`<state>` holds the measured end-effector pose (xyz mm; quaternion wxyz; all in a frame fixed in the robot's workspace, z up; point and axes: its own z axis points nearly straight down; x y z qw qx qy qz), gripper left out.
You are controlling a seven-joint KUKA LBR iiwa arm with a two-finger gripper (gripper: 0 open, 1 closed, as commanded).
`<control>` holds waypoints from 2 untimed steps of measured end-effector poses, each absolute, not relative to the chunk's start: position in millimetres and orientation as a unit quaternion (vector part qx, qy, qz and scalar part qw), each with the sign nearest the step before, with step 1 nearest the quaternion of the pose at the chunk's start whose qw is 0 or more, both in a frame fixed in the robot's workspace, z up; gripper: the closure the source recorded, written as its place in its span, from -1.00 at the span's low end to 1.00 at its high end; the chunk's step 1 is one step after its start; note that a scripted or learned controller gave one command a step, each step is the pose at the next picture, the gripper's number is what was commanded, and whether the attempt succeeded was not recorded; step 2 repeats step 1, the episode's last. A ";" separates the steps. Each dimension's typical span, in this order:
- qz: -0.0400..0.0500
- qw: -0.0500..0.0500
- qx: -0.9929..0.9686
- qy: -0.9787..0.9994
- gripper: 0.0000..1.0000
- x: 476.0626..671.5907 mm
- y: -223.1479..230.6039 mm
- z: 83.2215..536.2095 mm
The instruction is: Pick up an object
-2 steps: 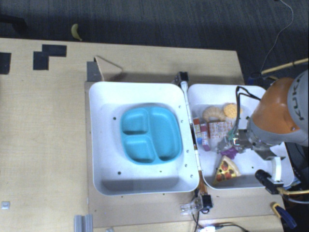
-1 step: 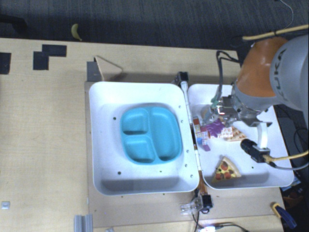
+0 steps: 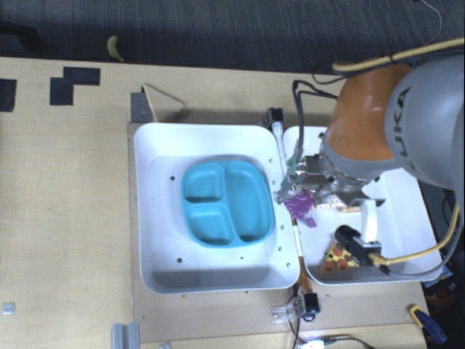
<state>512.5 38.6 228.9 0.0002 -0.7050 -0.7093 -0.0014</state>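
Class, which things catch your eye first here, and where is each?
A bright blue three-compartment tray lies in the left bin. The grey arm with its orange band looms over the right bin, its gripper beside a small purple object at the wall between the bins. A toy pizza slice lies near that bin's bottom-left corner.

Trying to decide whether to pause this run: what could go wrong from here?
1. The hand sits right at the shared edge of the two bins, so it may strike the rim instead of taking anything.
2. The purple thing lies against that edge; a nudge could push it over into the left bin, toward the tray.
3. The arm hides much of the right bin, so a failed grasp might go unnoticed.
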 end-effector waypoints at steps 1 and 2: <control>-0.002 -0.001 -0.703 -0.711 1.00 513.6 38.6 239.4; -0.002 -0.001 -0.703 -0.711 1.00 513.6 38.6 239.4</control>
